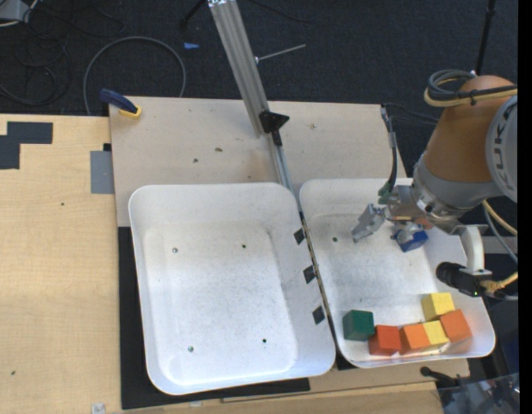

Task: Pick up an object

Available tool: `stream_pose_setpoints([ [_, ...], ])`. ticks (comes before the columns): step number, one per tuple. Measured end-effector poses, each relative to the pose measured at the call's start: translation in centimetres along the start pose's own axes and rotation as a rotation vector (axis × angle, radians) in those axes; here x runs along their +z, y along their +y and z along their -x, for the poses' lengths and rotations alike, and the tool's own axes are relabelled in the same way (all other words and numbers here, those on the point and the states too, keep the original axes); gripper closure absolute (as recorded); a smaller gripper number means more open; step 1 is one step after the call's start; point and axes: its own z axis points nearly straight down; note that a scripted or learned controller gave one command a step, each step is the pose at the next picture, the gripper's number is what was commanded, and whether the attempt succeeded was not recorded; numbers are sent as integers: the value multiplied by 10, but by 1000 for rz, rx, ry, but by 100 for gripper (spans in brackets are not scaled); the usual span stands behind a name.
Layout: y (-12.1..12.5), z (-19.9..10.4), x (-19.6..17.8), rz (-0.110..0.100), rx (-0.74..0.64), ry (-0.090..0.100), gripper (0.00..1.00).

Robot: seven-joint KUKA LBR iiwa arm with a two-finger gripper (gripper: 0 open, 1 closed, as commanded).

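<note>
My gripper (367, 224) hangs over the upper middle of the right bin (369, 270), pointing left, below the grey and orange arm (460, 158). A small blue block (412, 241) lies just right of the gripper, partly tucked under the wrist. Along the right bin's front edge sit a green block (359, 324), a red block (386, 339), an orange block (415, 337) and a yellow block (436, 332). Behind these are another yellow block (438, 304) and another orange block (455, 324). These blocks lie well below and to the right of the gripper.
The left bin (214, 283) stands beside the right one, with black clips (307, 274) along the shared rim. A slanted aluminium bar (244, 67) rises behind the bins. A black fixture (462, 277) sticks out at the right bin's right edge.
</note>
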Motion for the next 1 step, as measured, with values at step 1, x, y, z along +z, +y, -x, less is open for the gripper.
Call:
stream_pose_setpoints([
  [1,35,59,-46,7,-4,-5,0],
])
